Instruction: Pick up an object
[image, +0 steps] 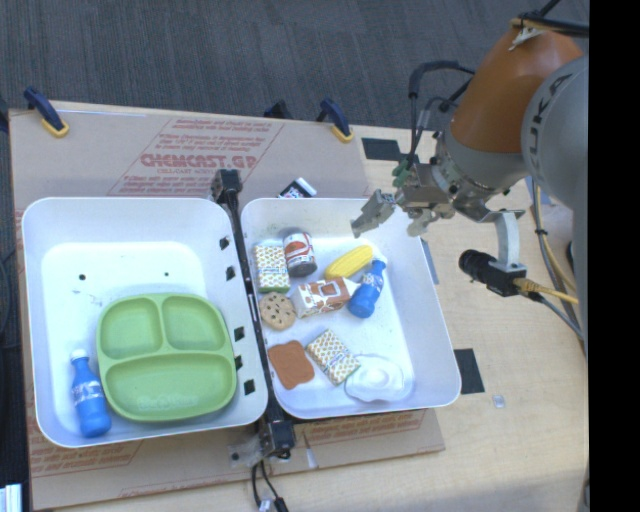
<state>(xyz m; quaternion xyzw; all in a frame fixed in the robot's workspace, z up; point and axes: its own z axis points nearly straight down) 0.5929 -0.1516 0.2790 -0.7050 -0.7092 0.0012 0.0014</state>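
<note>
At the bottom of the frame the desk (520, 420) shows bare pale wood to the right of the two bins. The left bin (50, 250), smooth white plastic with rounded corners, holds a matte green three-part plate (165, 360) and a small blue bottle (88, 395) lying at its lower left corner. The right bin (430, 340) carries the clutter: a soft white lump (378, 378) at the lower right, a checkered packet (332, 356), a flat brown slab (291, 364), a round cookie (278, 311), a printed carton (325, 295), a second blue bottle (367, 290), a green-patterned box (271, 266), a dark can (299, 254) and a yellow corn cob (349, 262). The bin's right half is open floor, with free room along its far and right walls.

Higher up, the jaws (395, 212) hang above the far right rim, spread apart with nothing between them. The corn cob lies just below and left of them, clearly apart. Beyond, a printed cardboard sheet (200, 155) is clamped flat behind the bins.
</note>
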